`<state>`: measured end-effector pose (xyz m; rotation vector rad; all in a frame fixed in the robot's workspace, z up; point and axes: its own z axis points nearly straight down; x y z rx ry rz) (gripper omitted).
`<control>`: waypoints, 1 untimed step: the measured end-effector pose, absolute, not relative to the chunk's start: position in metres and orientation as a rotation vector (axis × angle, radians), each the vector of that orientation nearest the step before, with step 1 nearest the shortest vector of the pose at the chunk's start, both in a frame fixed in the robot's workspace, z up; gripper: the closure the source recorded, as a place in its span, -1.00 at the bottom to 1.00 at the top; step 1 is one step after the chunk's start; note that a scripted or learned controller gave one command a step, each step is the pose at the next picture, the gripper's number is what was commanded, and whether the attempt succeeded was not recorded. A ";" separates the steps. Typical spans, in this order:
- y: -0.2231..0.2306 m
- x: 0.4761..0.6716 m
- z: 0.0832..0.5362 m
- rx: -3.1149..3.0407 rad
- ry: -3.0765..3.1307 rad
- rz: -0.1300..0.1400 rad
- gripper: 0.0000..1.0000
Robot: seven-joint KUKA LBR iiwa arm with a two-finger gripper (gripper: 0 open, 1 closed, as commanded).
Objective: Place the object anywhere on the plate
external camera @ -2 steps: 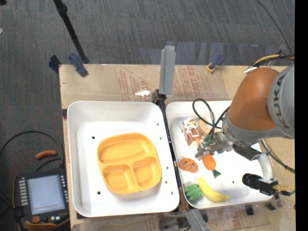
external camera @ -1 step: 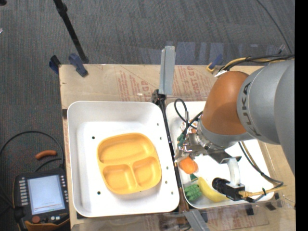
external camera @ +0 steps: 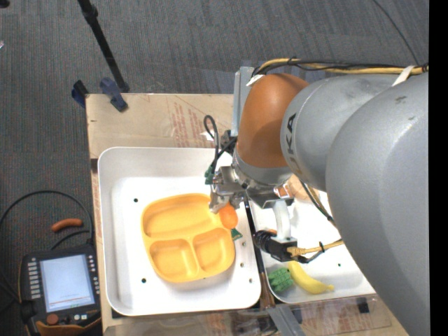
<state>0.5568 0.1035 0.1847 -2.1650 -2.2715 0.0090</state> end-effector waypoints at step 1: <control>0.103 0.557 0.185 -2.164 -2.273 0.009 -1.00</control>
